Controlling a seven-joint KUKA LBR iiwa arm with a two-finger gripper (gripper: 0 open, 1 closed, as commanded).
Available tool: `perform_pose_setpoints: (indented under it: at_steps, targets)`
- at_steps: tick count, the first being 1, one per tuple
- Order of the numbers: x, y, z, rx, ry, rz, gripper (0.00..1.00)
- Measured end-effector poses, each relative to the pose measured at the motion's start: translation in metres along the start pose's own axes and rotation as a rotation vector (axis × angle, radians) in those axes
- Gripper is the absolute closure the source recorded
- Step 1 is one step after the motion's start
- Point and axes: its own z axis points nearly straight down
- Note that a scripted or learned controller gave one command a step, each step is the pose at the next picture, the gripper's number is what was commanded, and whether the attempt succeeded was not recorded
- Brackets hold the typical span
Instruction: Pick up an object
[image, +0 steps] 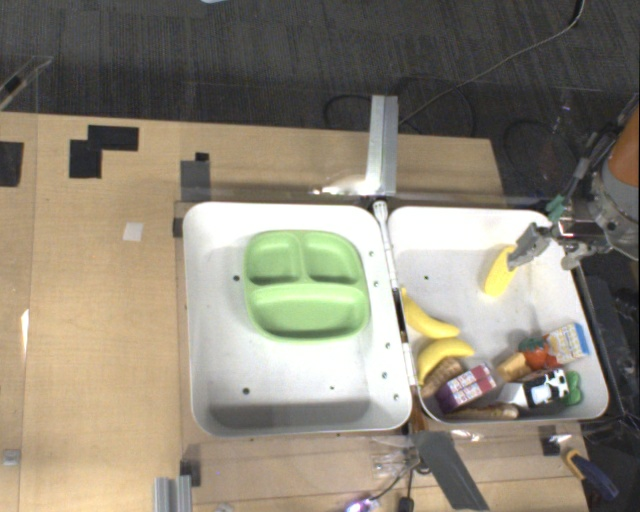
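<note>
Reaching in from the 3 o'clock edge, the tool sits over the upper right part of the right bin, and one grey finger lies against the top end of a yellow object. Whether that object sits between the fingers cannot be told, so the tool's state stays unclear. At 7 o'clock from the yellow object, two bananas lie near the bin's left wall. Along the bin's 6 o'clock edge lie a purple box, a carrot-like piece, a small carton and a black-and-white toy, crowded together. At 9 o'clock, the left bin holds a green divided plate, lying flat on the tabletop side.
</note>
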Motion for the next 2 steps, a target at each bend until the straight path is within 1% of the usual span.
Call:
perform_pose_setpoints:
  at_steps: [1, 2]
  targets:
    - [0.02, 0.03, 0.159, -0.009, -0.002, -0.138, 0.0]
    - [-0.031, 0.09, 0.17, -0.006, 0.01, -0.305, 0.0]
